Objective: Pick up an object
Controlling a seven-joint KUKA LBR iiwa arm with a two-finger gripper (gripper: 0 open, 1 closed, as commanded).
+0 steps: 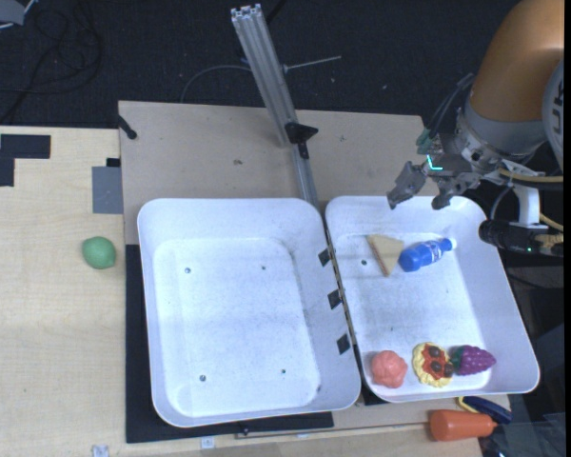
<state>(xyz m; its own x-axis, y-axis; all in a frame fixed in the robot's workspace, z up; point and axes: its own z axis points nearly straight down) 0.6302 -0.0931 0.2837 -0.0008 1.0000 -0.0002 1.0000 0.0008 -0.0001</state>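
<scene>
Table [48, 303]: pale wood, two white bins [238, 312] on a black mat [133, 388]. Green ball [99, 252] near left edge. Gripper [424, 188] jaws spread, grasping nothing, above right bin's far rim.

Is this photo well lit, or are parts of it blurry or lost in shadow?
In the camera view the two white bins are brightly and evenly lit, with soft shadow along the left bin's inner walls; the blue bottle looks sharp, the gripper and arm look slightly soft, and the floor beyond the bench is dark, barely showing its cables.
</scene>
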